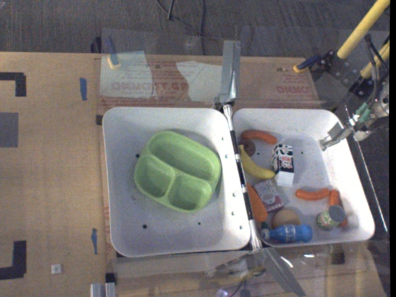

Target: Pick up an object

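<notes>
The right bin (349,166) holds several small things. Among them are a yellow banana (254,166), a black-and-white milk carton (284,163), a reddish sausage (259,137) and an orange carrot (257,204). There are also a blue bottle (288,233), a green can (331,218) and another orange sausage (312,194). My gripper (332,137) comes in from the right edge and hangs over the bin's upper right part, above bare bin floor. It is apart from every object, with nothing seen in it.
A green divided plate (177,171) lies in the left bin (124,215). A metal divider (229,79) runs between the bins at the back. A yellow pole (365,23) and cables stand at the upper right. A small pink box (269,194) and a tan ball (285,216) lie near the carrot.
</notes>
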Controlling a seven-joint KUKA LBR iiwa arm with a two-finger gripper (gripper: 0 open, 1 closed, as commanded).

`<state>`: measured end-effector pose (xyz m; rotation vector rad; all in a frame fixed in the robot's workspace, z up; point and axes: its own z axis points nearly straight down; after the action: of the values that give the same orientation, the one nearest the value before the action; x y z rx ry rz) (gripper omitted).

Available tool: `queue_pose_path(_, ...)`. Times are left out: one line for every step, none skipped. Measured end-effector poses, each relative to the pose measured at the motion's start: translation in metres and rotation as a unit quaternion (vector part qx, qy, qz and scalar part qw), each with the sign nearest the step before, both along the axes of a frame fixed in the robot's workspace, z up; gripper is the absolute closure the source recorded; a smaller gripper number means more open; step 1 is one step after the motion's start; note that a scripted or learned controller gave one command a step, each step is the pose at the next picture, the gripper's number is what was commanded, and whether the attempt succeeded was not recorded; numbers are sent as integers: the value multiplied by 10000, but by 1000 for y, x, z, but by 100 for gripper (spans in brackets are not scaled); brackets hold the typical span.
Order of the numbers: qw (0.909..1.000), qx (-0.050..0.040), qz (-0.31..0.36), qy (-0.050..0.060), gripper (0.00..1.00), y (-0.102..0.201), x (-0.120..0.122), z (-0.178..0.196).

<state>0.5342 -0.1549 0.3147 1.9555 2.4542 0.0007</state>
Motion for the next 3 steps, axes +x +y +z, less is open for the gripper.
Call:
queue_pose_path(9998,8,220,8,0,32,19,-140)
queue_pose_path(9938,-9,1107,-59,0,45,10,-214)
queue_pose_path(9968,-25,789,-106,0,-20,101,-218)
